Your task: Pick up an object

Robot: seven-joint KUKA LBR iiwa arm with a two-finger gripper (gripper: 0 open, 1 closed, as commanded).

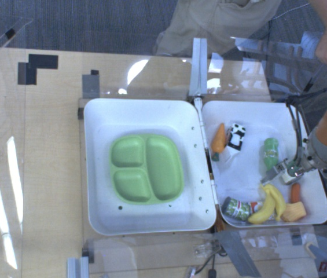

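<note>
Pale wood bench (41, 172) filled the lower frame, with 2 shallow white bins side by side on it. Left bin (94, 213) held a green divided plate (147, 168) at its centre. Right bin (250, 112) held a carrot (219, 138) and a black-and-white toy (236, 136) near its upper left, a green object (270, 153) right of centre, and a can (237, 209), bananas (270, 203) and an orange-yellow piece (293, 213) along its lower edge. From the right, the gripper (286, 171) hung low between the green object and the bananas; whether it was open or closed could not be told.
</note>
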